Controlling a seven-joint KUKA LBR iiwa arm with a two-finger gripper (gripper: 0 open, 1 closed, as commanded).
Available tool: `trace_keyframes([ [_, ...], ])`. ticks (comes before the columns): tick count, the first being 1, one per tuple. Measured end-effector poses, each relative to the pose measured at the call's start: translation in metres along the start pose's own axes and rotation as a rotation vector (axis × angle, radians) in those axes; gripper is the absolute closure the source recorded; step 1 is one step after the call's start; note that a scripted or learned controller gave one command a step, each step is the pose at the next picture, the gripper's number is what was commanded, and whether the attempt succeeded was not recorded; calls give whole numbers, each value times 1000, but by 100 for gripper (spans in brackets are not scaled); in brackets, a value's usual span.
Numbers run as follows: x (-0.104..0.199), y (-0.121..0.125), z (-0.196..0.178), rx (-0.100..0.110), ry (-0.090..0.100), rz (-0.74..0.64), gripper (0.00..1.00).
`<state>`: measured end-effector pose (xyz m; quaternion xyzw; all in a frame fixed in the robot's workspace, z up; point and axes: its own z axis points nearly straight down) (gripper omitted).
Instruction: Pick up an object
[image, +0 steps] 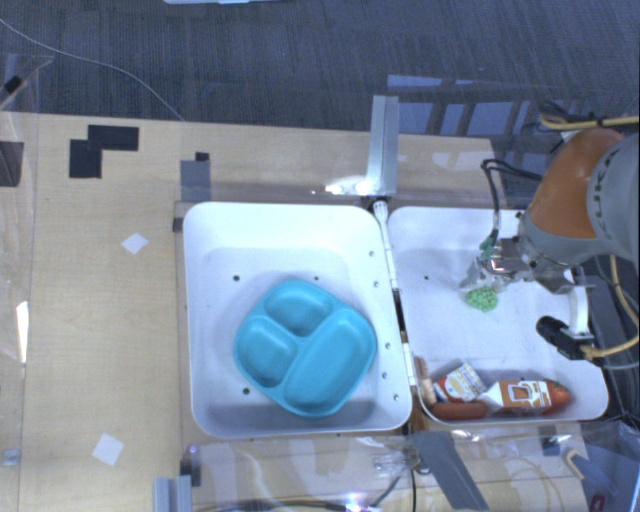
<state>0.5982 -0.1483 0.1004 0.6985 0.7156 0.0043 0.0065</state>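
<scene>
item: small green object (483, 298), knobbly, possibly a toy sprig of broccoli or a cluster of grapes; its kind could not be settled at this size. location: right-hand bin (440, 235), right of frame centre, on bare white floor, well apart from the other contents.

gripper (492, 268): seen at the end of the grey arm with the orange band, entering from the right edge of the frame, poised directly over the green object and touching or nearly touching its upper side. state of the jaws: could not be told; the tips were too small and too glared to be read, and no object was seen lodged between them.

handling, as judged: the green object was taken to be light, probably soft plastic or rubber, lumpy rather than slick, unlikely to break. a hold across its middle, where the bulk is widest, was judged best; a shallow pinch on one knob was judged liable to flick it aside.

other contents, right bin, lower edge of frame: a red-orange bottle (525, 396) lying on its side, a small printed packet (462, 381), a sausage-like piece (456, 409), crowded together against the wall.

left bin (215, 300): a blue divided plate (305, 346), three compartments, lying flat near its middle.

bins were borne on a pale wooden counter (90, 330).
</scene>
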Motion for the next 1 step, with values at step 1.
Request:
trace_keyframes([
  [1,31,-49,-119,8,4,-344,100],
])
